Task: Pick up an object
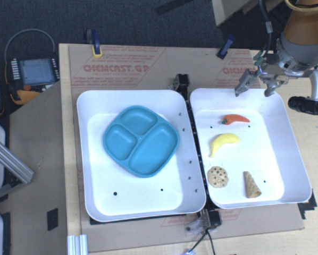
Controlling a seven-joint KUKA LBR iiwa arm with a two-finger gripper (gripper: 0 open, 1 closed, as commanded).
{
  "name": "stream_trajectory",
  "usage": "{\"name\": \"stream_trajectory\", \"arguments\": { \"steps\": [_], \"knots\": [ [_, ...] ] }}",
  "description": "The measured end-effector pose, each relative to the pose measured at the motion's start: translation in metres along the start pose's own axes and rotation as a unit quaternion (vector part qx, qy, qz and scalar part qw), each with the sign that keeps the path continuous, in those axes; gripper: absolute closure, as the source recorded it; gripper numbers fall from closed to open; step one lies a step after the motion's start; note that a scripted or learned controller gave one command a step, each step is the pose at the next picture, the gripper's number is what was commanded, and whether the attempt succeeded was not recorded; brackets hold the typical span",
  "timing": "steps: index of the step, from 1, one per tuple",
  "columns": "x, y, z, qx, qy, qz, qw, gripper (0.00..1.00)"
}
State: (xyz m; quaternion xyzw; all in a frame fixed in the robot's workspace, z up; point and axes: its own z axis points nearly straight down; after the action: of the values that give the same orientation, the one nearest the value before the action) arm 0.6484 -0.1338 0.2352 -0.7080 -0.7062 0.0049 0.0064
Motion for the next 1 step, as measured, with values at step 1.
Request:
{"name": "stream_trajectory", "arguments": {
  "steps": [1],
  "knots": [
    [0.0004,0.0024,-0.0089,-0.007,-0.001,-0.001,1.0,0.0]
  ]
}}
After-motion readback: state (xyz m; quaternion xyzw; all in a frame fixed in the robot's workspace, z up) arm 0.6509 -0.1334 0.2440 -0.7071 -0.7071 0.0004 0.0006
